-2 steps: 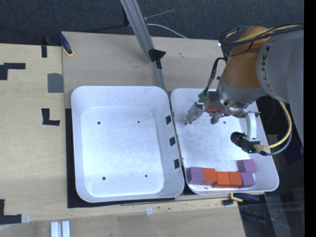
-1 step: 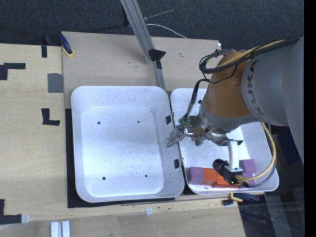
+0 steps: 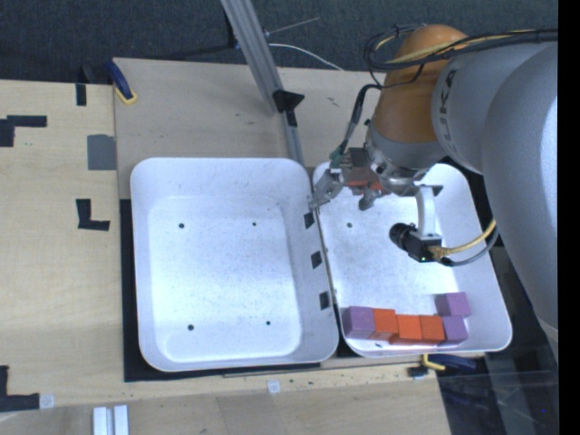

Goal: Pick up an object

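Several foam blocks lie in a row along the near edge of the right bin [image 3: 471,234]: a purple block [image 3: 361,321], two orange blocks [image 3: 385,323] [image 3: 421,328], and purple blocks [image 3: 453,315] at the right end. My gripper [image 3: 347,191] hangs over the far left corner of this bin, close to the wall shared with the left bin and well away from the blocks. A small reddish patch [image 3: 360,181] shows at the gripper, and I cannot tell what it is.
The left bin [image 3: 145,243] stands beside the right one, their rims touching. A metal pole [image 3: 258,48] slants down to the rims' far junction. A black camera unit with a yellow cable [image 3: 412,240] hangs off the wrist over the right bin.
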Robot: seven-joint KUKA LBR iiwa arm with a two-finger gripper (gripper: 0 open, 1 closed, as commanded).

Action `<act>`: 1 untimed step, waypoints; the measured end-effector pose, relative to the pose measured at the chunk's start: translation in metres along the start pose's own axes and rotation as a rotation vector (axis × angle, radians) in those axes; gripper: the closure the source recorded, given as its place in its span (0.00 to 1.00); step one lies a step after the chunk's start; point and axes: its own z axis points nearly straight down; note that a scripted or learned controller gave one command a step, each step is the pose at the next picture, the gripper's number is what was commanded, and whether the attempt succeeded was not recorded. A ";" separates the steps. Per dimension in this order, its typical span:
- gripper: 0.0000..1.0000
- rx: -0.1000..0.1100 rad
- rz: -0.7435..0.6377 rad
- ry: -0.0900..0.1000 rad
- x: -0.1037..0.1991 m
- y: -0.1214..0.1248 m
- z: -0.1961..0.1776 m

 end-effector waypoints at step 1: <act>0.00 0.000 0.014 -0.012 0.078 -0.006 0.039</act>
